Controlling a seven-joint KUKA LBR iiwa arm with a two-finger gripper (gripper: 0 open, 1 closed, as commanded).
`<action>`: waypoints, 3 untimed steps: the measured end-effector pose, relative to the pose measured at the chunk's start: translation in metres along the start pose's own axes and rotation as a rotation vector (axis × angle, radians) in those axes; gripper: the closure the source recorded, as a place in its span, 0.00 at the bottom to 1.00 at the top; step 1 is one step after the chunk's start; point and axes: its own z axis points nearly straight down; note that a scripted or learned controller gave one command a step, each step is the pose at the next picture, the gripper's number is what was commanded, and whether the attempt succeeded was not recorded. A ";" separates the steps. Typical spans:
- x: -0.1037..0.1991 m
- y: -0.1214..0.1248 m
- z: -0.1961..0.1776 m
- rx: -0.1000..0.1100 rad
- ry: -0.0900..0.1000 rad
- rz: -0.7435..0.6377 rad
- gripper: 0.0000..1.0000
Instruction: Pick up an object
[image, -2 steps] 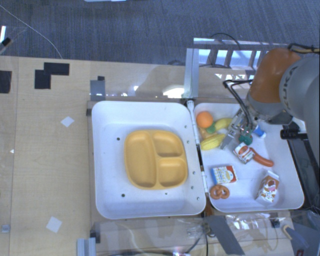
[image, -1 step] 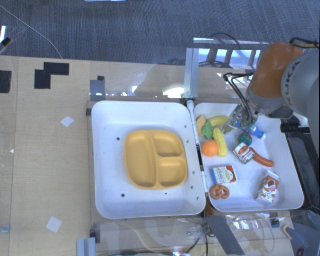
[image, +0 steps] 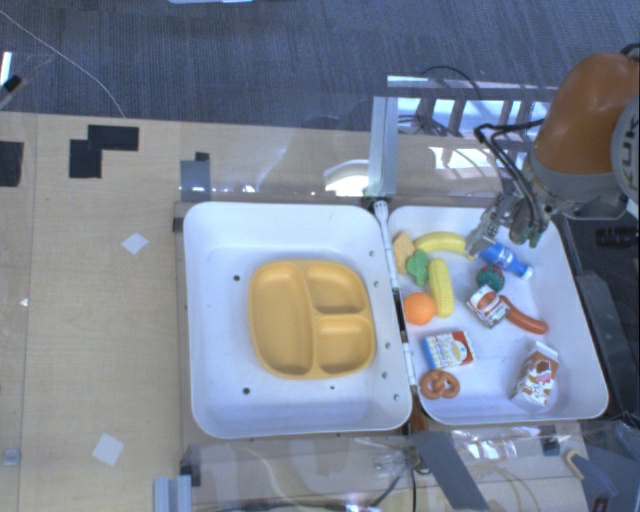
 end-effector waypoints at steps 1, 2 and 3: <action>0.009 -0.018 0.045 0.005 0.012 0.099 1.00; 0.027 -0.047 -0.017 0.003 0.005 -0.077 1.00; 0.028 -0.047 -0.015 0.003 0.008 -0.079 0.00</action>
